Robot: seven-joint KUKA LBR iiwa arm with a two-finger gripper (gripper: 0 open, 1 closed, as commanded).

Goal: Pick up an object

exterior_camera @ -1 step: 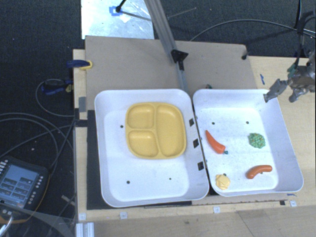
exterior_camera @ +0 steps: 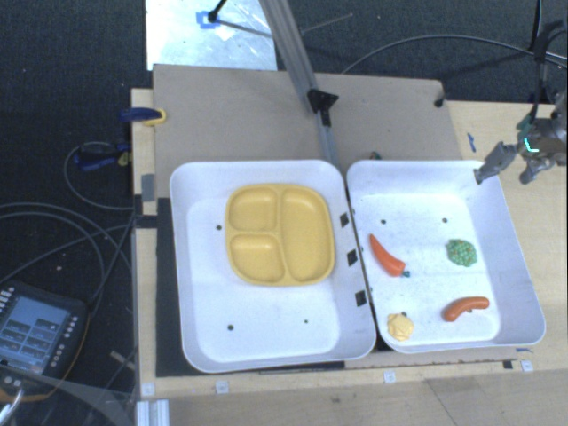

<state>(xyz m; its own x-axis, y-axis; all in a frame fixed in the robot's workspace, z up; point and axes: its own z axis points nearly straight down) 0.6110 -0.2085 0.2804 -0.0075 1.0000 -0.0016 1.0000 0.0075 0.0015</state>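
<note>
The right bin (exterior_camera: pixel 417 185) holds a red-orange pepper (exterior_camera: pixel 387 256), a green broccoli piece (exterior_camera: pixel 460 253), a brown sausage (exterior_camera: pixel 465 308) and a small yellow piece (exterior_camera: pixel 400 327). My gripper (exterior_camera: pixel 509 169) hangs over the bin's far right corner, above and to the right of the broccoli. Its fingers are spread open with nothing between them. It touches none of the objects.
A yellow three-compartment plate (exterior_camera: pixel 280 234) lies in the left bin (exterior_camera: pixel 200 264). A slanted metal pole (exterior_camera: pixel 293 51) crosses behind the bins. Cables and a handheld pendant (exterior_camera: pixel 31 327) lie off the bench at the left.
</note>
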